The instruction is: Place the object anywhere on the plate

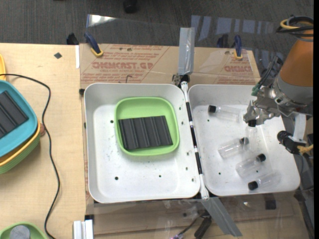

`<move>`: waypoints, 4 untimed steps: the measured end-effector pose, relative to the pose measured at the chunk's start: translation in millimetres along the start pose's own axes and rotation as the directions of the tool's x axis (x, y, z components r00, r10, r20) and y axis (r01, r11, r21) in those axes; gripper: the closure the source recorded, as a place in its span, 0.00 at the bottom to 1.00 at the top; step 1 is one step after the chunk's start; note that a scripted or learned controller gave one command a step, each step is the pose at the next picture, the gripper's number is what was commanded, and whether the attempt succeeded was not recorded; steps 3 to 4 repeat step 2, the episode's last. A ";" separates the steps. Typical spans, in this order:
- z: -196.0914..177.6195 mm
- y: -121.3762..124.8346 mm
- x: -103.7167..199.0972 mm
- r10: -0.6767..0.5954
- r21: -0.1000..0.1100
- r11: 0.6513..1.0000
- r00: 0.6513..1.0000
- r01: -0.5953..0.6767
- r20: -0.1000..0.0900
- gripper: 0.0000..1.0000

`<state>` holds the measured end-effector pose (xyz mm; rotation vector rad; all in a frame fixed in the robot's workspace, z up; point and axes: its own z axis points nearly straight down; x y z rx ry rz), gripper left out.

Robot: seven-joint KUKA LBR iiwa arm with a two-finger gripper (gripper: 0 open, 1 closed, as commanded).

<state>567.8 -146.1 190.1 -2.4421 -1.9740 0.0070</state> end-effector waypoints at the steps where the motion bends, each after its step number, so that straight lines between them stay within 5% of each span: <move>1: -0.1 0.1 -0.1 0.000 0.000 1.000 1.000 0.000 0.000 0.00; 2: -40.0 6.3 -12.5 0.197 -0.001 0.980 0.980 -0.197 0.000 0.00; 4: -40.0 6.3 -12.5 0.197 -0.001 0.980 0.980 -0.197 0.000 0.00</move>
